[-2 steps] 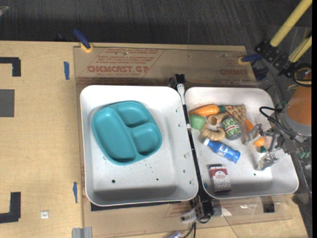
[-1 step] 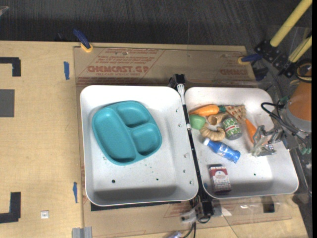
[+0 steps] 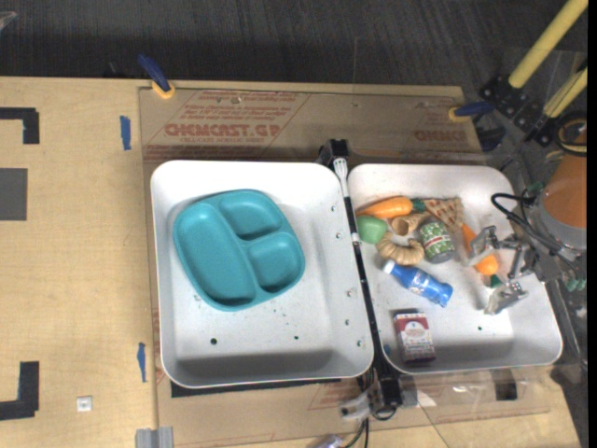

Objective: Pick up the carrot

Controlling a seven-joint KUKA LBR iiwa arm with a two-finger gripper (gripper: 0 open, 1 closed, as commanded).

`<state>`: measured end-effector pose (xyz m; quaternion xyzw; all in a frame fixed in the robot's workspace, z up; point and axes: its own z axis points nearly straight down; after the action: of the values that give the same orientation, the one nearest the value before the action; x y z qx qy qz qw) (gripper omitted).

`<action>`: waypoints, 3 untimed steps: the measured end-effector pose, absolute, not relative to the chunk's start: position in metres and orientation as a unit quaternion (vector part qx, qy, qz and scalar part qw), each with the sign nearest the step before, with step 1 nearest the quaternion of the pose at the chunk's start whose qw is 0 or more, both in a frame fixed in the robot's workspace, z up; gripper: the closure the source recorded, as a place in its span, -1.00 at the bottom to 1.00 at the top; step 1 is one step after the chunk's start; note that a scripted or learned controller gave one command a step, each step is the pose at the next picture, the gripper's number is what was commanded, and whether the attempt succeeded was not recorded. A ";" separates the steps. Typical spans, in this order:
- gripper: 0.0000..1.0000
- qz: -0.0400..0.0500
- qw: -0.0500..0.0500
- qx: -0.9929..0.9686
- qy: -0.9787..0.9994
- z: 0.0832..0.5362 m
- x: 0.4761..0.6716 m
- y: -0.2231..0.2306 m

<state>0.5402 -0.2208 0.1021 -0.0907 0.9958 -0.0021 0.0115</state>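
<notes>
The hand [image 3: 499, 267] sits low at the right bin's [image 3: 466, 348] right side; whether it is clenched I cannot tell. The carrot [image 3: 387, 207] lies well apart, at top left of that bin, so picking remains undone.

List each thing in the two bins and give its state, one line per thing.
Carrot: lying in the right bin, not gripped.
Tray: flat in the left bin.
Bottle: on its side.
Can: tipped over.
Box: lying flat.
Gripper: low over the right bin.
</notes>
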 end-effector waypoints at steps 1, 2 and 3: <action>1.00 -0.003 0.016 -0.091 0.996 0.114 0.544 -0.220; -1.00 -0.003 0.016 -0.091 0.996 0.113 0.543 -0.220; -1.00 -0.002 0.006 -0.125 0.992 0.089 0.548 -0.223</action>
<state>0.5477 -0.2232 0.0891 -0.1248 0.9922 -0.0017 0.0056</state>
